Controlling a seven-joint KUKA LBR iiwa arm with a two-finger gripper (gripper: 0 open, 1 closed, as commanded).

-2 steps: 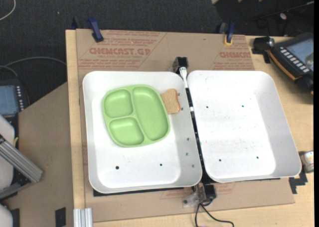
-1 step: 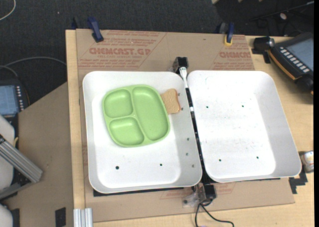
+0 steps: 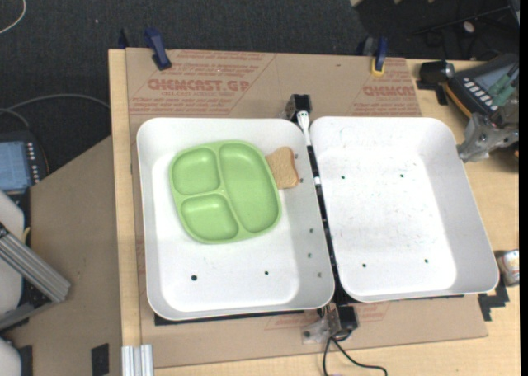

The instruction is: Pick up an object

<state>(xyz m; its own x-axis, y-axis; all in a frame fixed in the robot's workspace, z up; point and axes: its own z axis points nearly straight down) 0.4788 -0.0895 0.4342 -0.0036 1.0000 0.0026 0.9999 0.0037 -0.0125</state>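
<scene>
- A table point(image 3: 206, 77) seen from above, covered with brown cardboard, carries two shallow white bins side by side.
- The left bin point(image 3: 165, 275) holds a light green divided plate point(image 3: 224, 193) with three compartments, lying flat toward the bin's 11 o'clock area.
- A small tan object, like a slice of bread or a cracker point(image 3: 284, 167), lies at the plate's 2 o'clock edge, touching or slightly overlapping its rim, close to the bin's right wall.
- The right bin point(image 3: 396, 201) shows a bare white floor with a few dark specks.
- At 3 o'clock, by the frame's edge, grey machinery can be seen; whether it is part of the arm is unclear, and I cannot tell the state of the jaws.
- Judged progress: the pick has not begun; both candidate objects rest in the left bin.
- Risks, as a judgement: the plate is wide and low, so jaws may slip off its rim or find nothing to pinch. The tan piece is thin and flat against the floor; jaws may close above it, or nudge it under the plate's rim. Its nearness to the bin wall could block one finger.
</scene>
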